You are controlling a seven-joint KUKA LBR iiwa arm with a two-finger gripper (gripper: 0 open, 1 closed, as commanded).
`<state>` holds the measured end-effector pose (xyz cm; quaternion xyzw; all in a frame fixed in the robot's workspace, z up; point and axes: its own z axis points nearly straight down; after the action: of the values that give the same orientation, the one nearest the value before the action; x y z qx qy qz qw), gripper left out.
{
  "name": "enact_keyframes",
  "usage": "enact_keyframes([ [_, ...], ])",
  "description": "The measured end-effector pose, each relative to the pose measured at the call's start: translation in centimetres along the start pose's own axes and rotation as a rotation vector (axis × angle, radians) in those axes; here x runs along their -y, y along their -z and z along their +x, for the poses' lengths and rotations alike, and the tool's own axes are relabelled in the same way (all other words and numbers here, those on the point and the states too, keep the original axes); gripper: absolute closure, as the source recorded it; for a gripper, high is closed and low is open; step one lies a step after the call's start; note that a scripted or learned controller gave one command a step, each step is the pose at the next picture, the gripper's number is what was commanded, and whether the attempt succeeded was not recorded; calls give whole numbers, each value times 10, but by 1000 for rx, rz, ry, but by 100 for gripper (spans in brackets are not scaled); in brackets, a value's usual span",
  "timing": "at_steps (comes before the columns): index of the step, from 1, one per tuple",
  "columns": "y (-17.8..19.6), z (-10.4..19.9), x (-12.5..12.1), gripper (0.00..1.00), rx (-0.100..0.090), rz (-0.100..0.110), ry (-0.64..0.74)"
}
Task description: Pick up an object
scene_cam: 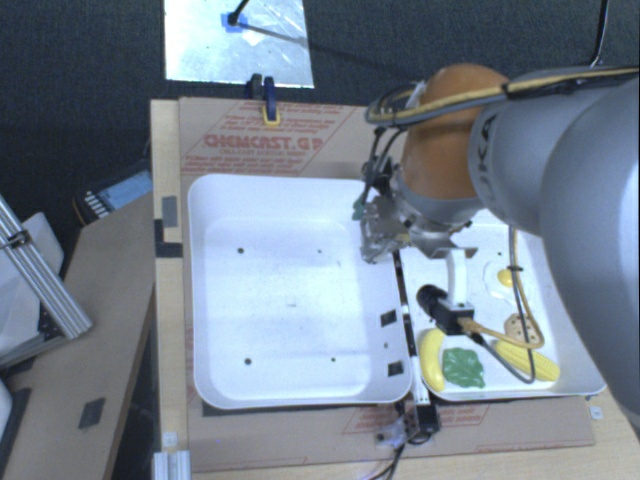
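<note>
Left bin (240,298) lies just left of the right bin (482,253). I see the gripper (374,238) over the right bin's left wall, toward its far end; clenched or released, I cannot tell. Right bin, near end: banana (430,360), green piece (463,367) touching its right side, then long yellow piece (525,356).

Setting: robotics laboratory. Evidence: grey industrial robot arm (560,168) with orange band (450,128); two shallow white bins (200,268) on a desk (110,318); "CHEMCAST GP" cardboard sheet (270,140) with clamp (268,98); aluminium extrusion rail (40,278); dark carpet (80,48).
</note>
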<state>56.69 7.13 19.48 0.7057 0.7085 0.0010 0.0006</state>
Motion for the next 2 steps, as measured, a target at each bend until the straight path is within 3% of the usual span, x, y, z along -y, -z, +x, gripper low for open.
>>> enact_keyframes([
  [1,0,0,0,0,0,0,0],
  [2,45,67,-39,0,-3,-6,7],
])
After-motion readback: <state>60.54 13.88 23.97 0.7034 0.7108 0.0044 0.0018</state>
